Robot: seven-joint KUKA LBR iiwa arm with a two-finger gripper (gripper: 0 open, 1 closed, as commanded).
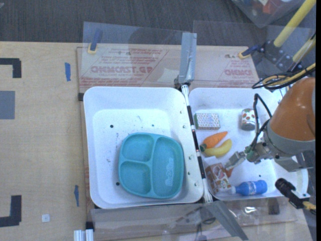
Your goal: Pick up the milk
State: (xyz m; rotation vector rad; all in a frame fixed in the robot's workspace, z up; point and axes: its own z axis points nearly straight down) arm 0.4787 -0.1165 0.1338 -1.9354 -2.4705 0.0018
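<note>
The milk [218, 178] is a small red-brown and white carton lying flat at the front left of the right bin [235, 97], next to the divider. My gripper [233, 160] hangs just above and to the right of the carton's upper end, close to it, pointing down-left. The grey arm with its orange band [300, 112] comes in from the right, over the bin's right side. Nothing shows as held.
A carrot [215, 138] and a banana [221, 148] lie just behind the gripper. A blue bottle [252, 188] lies right of the carton. A patterned box [207, 120] and a small can [248, 119] sit at the back. The left bin [100, 104] holds a teal divided plate [150, 165].
</note>
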